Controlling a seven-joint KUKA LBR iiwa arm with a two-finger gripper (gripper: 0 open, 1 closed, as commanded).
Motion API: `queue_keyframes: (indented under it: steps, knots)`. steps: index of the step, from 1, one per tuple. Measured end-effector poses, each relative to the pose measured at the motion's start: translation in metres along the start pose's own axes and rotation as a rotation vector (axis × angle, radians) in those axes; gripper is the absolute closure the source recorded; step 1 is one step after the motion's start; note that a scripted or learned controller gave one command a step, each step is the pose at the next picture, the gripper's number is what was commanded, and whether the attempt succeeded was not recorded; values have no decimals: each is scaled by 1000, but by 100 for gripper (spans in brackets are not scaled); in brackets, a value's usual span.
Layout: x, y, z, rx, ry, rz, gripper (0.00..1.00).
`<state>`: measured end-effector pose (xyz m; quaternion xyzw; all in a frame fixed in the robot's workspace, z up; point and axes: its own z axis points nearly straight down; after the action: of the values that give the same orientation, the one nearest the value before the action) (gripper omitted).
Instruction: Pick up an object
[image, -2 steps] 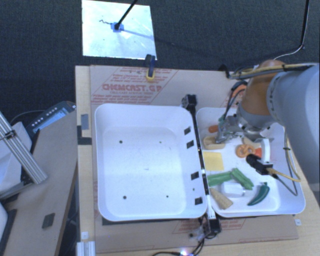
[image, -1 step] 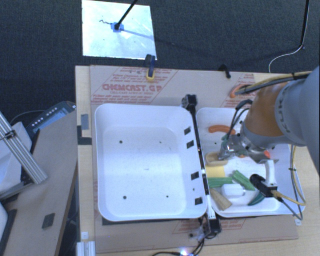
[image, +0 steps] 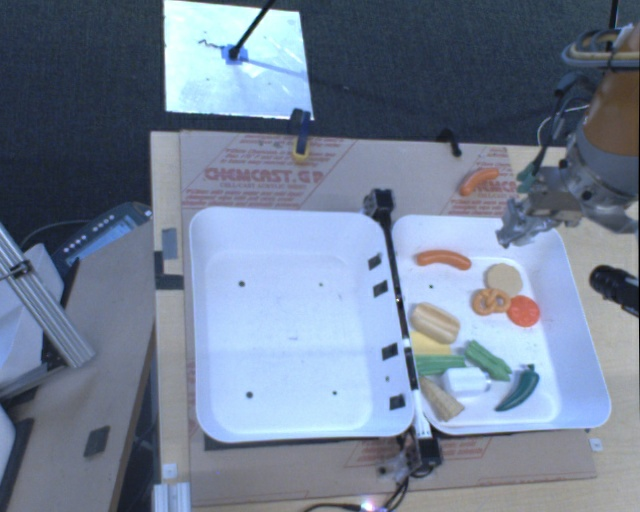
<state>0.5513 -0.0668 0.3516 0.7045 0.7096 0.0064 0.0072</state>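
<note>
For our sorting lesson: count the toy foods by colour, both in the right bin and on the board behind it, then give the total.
Orange or red: 4, sausage, pretzel, tomato slice, hot dog on the board
Tan: 3, cookie, bread roll, cone
Green: 3, pepper, two green pieces
Yellow: 1
White: 1
Total: 12

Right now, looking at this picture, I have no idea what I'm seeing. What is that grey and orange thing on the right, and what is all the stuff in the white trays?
That is a robot arm, reaching in from the right. At its tip is a gripper with two fingers, hovering over the far edge of the right bin. It holds nothing. One camera looks down on the bench at a slant. The right bin holds toy food: a sausage, a pretzel, a red slice, a bread roll, a green pepper and some other pieces. Another sausage lies outside, on the board behind the bin. The left bin sits beside it.
</note>
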Motion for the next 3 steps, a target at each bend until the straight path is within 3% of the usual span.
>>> queue_keyframes:
  steps: [1, 2, 3]
  knots:
    - [33, -34, -130, 1, 2, -2, 100]
    - [51, -53, -5, 27, 2, 5, 100]
    - [94, -42, -168, -3, 4, -3, 100]
